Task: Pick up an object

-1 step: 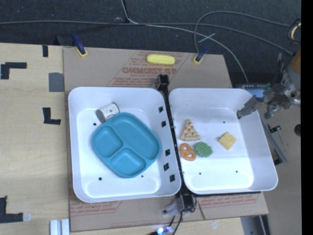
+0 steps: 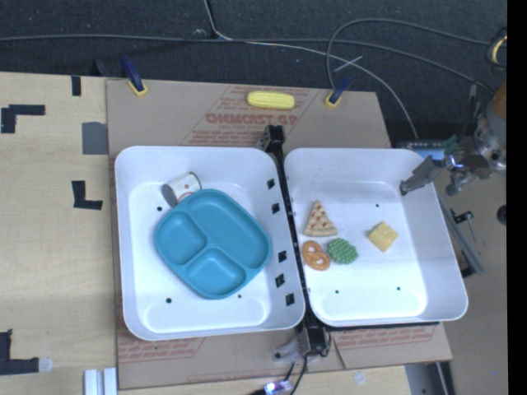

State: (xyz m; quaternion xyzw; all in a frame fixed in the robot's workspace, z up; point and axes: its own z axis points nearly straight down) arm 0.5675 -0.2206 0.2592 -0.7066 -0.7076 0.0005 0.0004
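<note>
The right bin (image 2: 428, 303) holds a toy pizza slice (image 2: 320, 219), a pretzel (image 2: 315, 255), a green broccoli piece (image 2: 342, 251) and a yellow cheese wedge (image 2: 382, 236). My gripper (image 2: 435, 180) hangs over the bin's upper right edge, above and to the right of the cheese. Its two fingers are spread open with nothing between them. The left bin (image 2: 132, 220) holds a blue divided plate (image 2: 212, 242) and a small white cup (image 2: 181, 189) lying on its side by the plate's upper left corner.
A yellow banana-shaped item (image 2: 270, 99) lies on the cardboard behind the bins. A black divider (image 2: 284, 212) runs between the two bins. Cables cross the dark area at the back. Blue clamps (image 2: 134, 78) hold the cardboard's rear edge.
</note>
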